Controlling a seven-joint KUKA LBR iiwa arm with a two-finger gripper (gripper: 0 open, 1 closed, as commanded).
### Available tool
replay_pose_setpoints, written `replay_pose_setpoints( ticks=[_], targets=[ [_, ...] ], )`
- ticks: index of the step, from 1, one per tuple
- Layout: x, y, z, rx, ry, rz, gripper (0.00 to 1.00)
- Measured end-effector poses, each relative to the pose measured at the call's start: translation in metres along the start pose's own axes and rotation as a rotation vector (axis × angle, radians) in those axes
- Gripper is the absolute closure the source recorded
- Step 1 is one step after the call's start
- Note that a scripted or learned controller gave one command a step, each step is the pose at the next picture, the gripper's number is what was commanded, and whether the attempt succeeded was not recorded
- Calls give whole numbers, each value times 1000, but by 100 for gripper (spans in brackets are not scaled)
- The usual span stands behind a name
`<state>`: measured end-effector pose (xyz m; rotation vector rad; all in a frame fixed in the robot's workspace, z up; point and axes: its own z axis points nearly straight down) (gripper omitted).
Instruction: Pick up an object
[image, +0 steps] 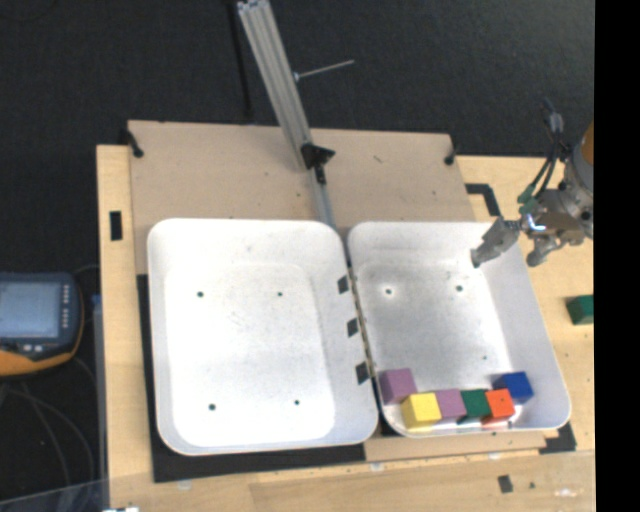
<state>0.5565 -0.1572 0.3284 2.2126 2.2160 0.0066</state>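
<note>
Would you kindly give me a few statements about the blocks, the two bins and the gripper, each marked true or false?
1. The blocks lie in the right bin. True.
2. The yellow block sits at the bin's far edge. False: it is along the near edge.
3. The gripper holds the blue block. False: its open fingers hold nothing, above the bin's far right corner.
4. An orange block lies beside the blue block. True.
</note>
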Motion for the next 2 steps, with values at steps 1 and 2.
replay_pose_setpoints(
  ticks=[1,2],
  targets=[
    [-35,-15,-95,0,-1,4,0],
    [32,-42,-154,-1,3,-7,0]
  ],
)
